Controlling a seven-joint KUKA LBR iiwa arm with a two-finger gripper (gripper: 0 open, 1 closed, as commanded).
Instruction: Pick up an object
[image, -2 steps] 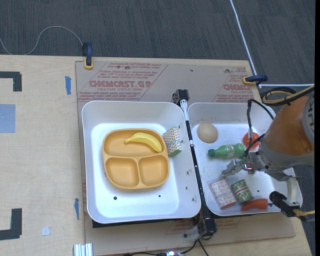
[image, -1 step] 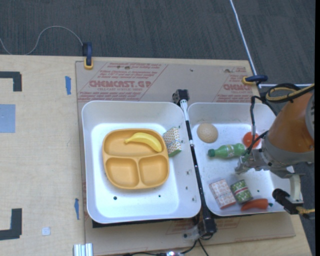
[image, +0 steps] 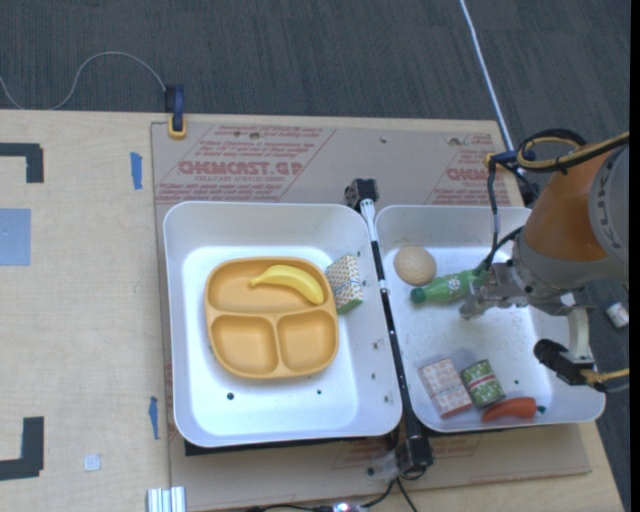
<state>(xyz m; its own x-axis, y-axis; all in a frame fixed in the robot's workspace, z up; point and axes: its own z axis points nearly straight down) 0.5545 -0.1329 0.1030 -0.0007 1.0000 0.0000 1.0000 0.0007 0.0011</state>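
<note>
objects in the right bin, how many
5. An egg at the upper left, a green bottle beside it, and a box, a can and a red pepper along the bottom. The arm may hide more.

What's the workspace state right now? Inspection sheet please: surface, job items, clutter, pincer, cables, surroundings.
Surface: tan bench with a printed cardboard sheet under two white bins.
Job's things, left bin: banana in an orange divided plate; patterned small box beside the plate.
Job's things, right bin: beige ball, green bottle, pink packet, green can, red item.
Clutter: blue tape marks on the bench.
Pincer: at the green bottle's end; finger state unclear.
Cables: black and yellow on the arm; thin white wire top left.
Surroundings: grey carpet.
</note>
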